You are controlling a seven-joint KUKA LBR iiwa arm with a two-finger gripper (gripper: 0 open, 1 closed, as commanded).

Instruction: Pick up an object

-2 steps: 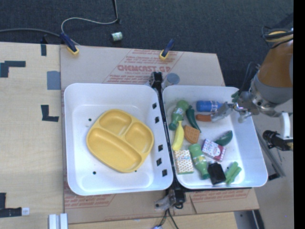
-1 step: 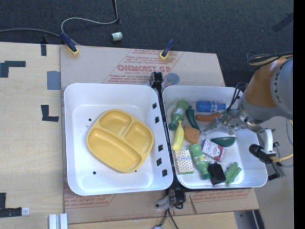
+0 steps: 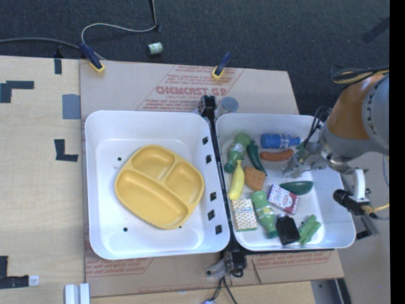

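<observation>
Two white bins sit on cardboard (image 3: 190, 87) over a pale wood bench (image 3: 31, 170), dark carpet (image 3: 253, 18) behind. The left bin (image 3: 101, 233) holds a yellow tray (image 3: 159, 185). The right bin (image 3: 335, 233) holds small toys (image 3: 266, 189); the gripper (image 3: 297, 164) hovers among them, its state unclear.

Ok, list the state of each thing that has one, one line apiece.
Yellow divided plate: lying flat in the left bin, compartments bare.
Blue bottle: on its side in the right bin.
Banana: lying flat, beside the green pepper.
Black block: lying flat near the front wall.
Gripper: low over the right bin, nothing visibly held.
</observation>
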